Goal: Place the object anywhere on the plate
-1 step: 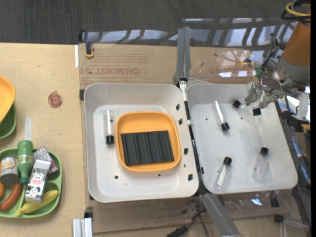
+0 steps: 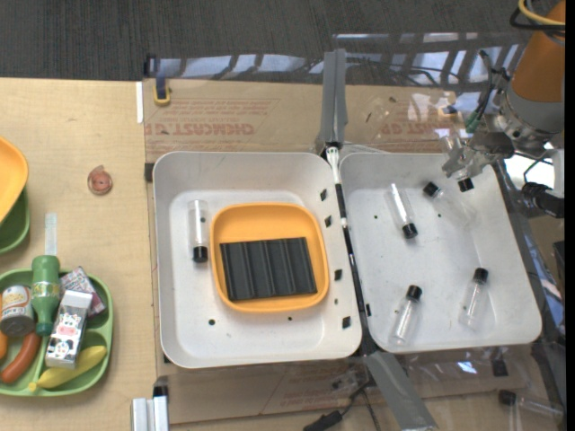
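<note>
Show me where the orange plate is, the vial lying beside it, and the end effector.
orange plate (image 2: 268, 220): camera view, on its bare rim above the dark insert.
vial (image 2: 198, 229): camera view, left bin, middle of its clear tube.
end effector (image 2: 464, 162): camera view, at its tip over the right bin.

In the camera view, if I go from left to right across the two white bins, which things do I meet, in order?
Vial beside the plate → yellow plate carrying a dark ridged block → divider between the bins → vial with its cap toward the front → front-right vial → hand, at the back.
</note>
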{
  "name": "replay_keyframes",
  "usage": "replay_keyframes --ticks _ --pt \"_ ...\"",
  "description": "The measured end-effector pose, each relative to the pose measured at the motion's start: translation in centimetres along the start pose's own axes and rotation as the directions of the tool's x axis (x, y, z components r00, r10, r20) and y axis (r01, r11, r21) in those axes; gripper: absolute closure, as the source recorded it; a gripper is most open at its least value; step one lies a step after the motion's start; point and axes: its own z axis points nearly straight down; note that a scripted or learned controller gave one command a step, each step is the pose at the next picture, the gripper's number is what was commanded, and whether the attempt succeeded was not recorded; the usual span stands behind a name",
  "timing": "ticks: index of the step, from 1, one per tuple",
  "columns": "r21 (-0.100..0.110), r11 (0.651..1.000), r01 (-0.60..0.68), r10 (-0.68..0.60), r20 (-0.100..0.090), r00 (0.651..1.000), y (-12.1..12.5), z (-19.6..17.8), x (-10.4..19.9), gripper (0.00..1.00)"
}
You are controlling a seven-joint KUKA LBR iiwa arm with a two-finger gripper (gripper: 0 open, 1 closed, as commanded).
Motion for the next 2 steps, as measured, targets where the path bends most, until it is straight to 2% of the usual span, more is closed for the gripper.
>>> replay_keyframes --ticks 1,2 --pt "-0.001 0.991 0.132 -0.132 0.0 0.991 -0.1 -6.8 -3.1 1.0" --pt "-0.002 0.923 0.384 -0.384 0.001 0.923 0.0 -12.9 -3.0 1.0"
